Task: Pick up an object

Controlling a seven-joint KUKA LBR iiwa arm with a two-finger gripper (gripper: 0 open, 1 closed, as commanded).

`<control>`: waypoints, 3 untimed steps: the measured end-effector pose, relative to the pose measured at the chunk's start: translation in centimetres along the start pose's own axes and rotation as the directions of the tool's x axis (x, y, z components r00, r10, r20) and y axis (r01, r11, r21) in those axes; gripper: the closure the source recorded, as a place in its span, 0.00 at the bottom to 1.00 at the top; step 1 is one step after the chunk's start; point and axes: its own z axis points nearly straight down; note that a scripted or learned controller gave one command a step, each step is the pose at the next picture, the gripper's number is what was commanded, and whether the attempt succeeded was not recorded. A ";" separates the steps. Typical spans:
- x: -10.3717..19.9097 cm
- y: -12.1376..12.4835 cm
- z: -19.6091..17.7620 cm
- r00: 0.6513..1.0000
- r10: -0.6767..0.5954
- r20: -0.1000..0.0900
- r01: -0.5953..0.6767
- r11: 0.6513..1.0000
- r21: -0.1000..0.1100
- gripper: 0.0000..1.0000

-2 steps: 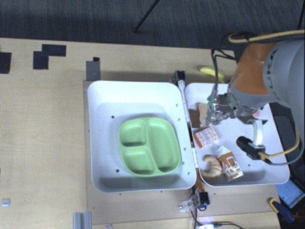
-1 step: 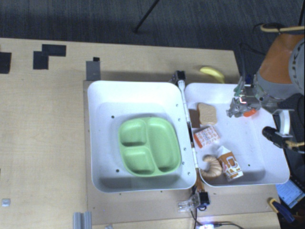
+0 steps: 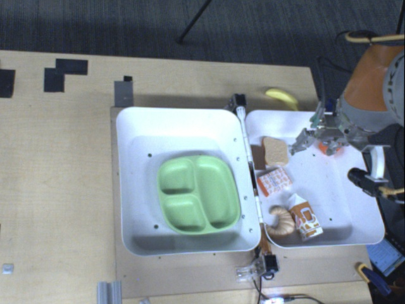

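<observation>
The right bin holds a tan bread-like slice at its left wall. In front of that slice lies a red-and-white packet. Near the front edge are a brown pastry-like item and an orange-and-white carton. My gripper hangs over the back of this bin, just right of the tan slice. A small orange-red object shows partly beneath the wrist, most of it hidden. Nothing is visibly held.
The left bin holds a green divided plate. A yellow banana lies on the bench behind the right bin. The grey arm with its orange band covers the right bin's back right corner. Cables lie near the front edge.
</observation>
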 end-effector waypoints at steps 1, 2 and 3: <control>2.6 1.2 10.0 1.000 -0.001 -0.001 0.001 1.000 -0.002 0.00; 2.6 1.4 8.8 1.000 -0.007 0.001 0.007 1.000 -0.007 1.00; 10.1 7.6 -0.1 1.000 -0.003 -0.002 0.003 1.000 -0.004 1.00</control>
